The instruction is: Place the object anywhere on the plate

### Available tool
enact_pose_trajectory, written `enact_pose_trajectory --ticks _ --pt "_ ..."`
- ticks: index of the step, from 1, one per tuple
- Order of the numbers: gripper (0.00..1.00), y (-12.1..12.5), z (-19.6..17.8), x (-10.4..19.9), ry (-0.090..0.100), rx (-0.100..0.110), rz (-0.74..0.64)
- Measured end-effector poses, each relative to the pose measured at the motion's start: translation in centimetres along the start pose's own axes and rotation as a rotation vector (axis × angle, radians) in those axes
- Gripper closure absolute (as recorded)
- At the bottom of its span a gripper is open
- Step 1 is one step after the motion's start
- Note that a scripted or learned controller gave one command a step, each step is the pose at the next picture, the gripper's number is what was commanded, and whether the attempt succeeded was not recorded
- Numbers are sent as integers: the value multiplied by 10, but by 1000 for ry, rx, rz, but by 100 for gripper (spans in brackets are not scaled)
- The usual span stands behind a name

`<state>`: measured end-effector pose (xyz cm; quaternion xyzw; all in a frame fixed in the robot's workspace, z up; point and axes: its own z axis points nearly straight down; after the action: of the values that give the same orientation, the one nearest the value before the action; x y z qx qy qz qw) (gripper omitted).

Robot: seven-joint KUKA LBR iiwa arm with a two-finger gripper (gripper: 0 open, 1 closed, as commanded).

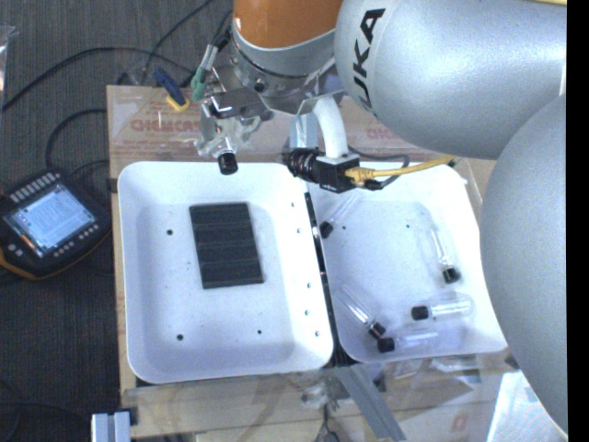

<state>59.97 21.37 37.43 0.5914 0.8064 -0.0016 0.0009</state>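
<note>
A black ribbed plate [225, 244] lies flat in the left bin [147, 339], a little left of its middle. My gripper [221, 144] hangs over that bin's far rim, above and behind the plate. It is shut on a clear tube [224, 153], whose black cap points down just under the fingertips. The tube hangs in the air, apart from the plate. The arm's grey body and orange band cover the top right of the view.
Several clear tubes with black caps lie loose in the right bin [460, 201], among them one at its right side [440, 251] and one near its front [363, 311]. A yellow cable and black connector [317, 168] hang over the rim between the bins. A teach pendant [46, 221] sits to the left.
</note>
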Motion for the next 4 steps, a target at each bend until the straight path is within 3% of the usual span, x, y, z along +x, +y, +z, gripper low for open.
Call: enact_pose_trajectory --ticks 1,2,3,4 --pt "100 24 -13 0 -1 1 373" --pt "100 -38 -39 31 0 1 207" --pt "100 -41 91 31 4 3 12" --pt "100 5 -40 -7 -1 1 467"
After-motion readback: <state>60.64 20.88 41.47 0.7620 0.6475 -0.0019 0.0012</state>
